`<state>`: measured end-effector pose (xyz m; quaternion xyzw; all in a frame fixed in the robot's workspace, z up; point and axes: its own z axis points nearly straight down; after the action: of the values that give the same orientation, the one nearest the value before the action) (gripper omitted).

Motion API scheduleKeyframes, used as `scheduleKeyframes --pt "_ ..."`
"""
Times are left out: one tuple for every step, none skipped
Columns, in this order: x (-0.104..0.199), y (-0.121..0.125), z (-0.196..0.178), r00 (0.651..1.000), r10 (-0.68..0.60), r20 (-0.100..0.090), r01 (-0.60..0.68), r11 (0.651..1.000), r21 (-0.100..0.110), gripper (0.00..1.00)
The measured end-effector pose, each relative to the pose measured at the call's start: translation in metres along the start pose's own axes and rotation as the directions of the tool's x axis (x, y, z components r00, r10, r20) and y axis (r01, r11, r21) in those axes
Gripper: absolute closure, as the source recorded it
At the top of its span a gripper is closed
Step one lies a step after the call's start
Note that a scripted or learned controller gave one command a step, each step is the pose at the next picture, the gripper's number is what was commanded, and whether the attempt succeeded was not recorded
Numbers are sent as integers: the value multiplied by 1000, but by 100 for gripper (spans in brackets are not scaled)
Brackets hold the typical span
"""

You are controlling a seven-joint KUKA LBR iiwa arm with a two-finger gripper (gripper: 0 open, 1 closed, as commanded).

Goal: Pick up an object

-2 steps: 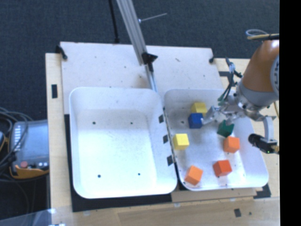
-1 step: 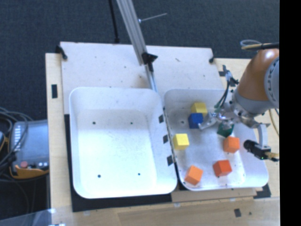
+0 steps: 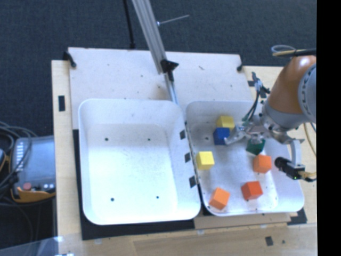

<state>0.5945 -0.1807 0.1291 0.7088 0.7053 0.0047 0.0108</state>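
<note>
Green block (image 3: 255,146) sits under the pincer (image 3: 249,136), right bin (image 3: 287,200).

The end effector (image 3: 246,134) hung over the right bin (image 3: 277,201), near the blue cube (image 3: 220,136) and green block (image 3: 255,146).

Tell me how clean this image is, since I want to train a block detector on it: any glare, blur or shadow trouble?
Camera view: even, soft lighting; the white right bin and left bin look bright, slightly washed out; the blocks cast only faint shadows; the whole frame is a little soft; the green block is partly covered and shaded by the tool; straight edges show no obvious distortion.
</note>
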Motion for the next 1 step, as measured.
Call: scheduleKeyframes --pt "-2 1 -9 1000 6 3 -6 1000 -5 100"
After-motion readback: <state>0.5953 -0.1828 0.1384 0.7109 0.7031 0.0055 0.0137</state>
